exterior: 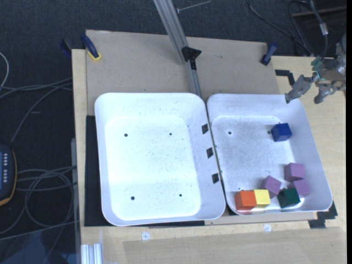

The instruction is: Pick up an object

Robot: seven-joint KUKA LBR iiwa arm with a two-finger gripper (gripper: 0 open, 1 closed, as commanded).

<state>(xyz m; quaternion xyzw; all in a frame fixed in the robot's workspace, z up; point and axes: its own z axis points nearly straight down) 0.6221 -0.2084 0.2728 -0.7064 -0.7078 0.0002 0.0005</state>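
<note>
The pale wooden counter [165,65] is carrying two shallow white plastic bins side by side; the left bin [151,158] is lying bare, while the right bin [242,147] is holding every block. Above the right bin's far right corner the arm's two-finger hand [309,91] is hovering, its fingers spread apart and gripping nothing.

Well apart from the others, the small blue cube [281,132] is sitting alone near the right bin's far right side, close to the hand. Crowding the near right corner are the orange block [246,199], the yellow block [262,197], the dark green block [287,198] and three purple blocks [295,171], several of them touching.

The blue cube is probably the best target: it is standing free, with room for a finger on each side. The hand should be centring over it, turning to square its fingers with two opposite faces, dropping low enough to straddle the cube, then closing before lifting straight up. The clustered blocks are offering little room for fingers.

No brand, label or legible writing is showing anywhere.
</note>
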